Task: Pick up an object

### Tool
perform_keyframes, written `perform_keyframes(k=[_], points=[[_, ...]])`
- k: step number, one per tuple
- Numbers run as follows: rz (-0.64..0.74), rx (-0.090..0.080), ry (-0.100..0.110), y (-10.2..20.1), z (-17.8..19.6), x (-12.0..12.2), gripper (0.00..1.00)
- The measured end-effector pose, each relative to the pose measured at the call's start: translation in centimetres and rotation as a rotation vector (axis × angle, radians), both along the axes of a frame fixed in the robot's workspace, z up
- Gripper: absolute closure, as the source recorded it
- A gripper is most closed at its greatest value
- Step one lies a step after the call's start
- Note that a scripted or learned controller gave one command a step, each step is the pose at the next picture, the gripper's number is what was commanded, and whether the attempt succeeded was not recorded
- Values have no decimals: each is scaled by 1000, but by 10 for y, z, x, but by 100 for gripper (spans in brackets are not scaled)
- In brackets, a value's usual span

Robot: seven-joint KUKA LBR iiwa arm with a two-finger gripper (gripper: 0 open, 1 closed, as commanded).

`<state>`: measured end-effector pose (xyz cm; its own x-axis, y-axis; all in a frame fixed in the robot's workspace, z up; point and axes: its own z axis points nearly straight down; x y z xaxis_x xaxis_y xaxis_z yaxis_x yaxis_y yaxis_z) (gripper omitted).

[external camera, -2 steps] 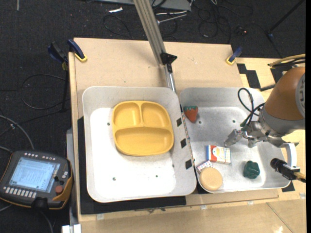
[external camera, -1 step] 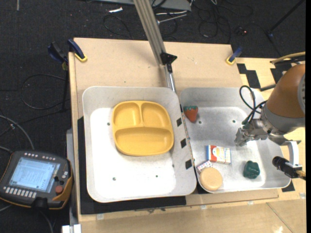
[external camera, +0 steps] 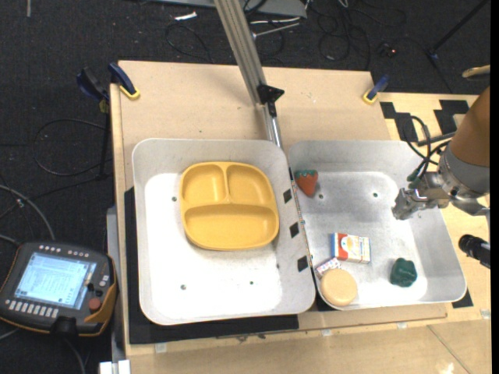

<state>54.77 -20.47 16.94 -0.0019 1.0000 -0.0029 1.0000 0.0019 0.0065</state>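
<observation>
The right bin (external camera: 366,185) holds a red strawberry-like toy (external camera: 308,182) at its upper left, a small white and orange box (external camera: 350,248) near the middle, a round tan disc (external camera: 340,287) at the lower left, and a dark green lump (external camera: 403,272) at the lower right. My gripper (external camera: 407,203) hangs over the bin's right side, above and apart from the green lump. Nothing shows between its fingers.
The left bin (external camera: 156,287) carries a yellow divided plate (external camera: 229,206). A metal pole (external camera: 243,41) slants down to the gap between the bins. A teach pendant (external camera: 54,285) lies on the floor at lower left. Clamps (external camera: 125,82) mark the bench's back corners.
</observation>
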Motion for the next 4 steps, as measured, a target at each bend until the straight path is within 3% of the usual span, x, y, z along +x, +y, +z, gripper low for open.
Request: perform_keyframes(k=[2, 4], points=[[0, -1, -1, -6, 103, 0, 100], [7, 5, 6, 109, 102, -1, 100]])
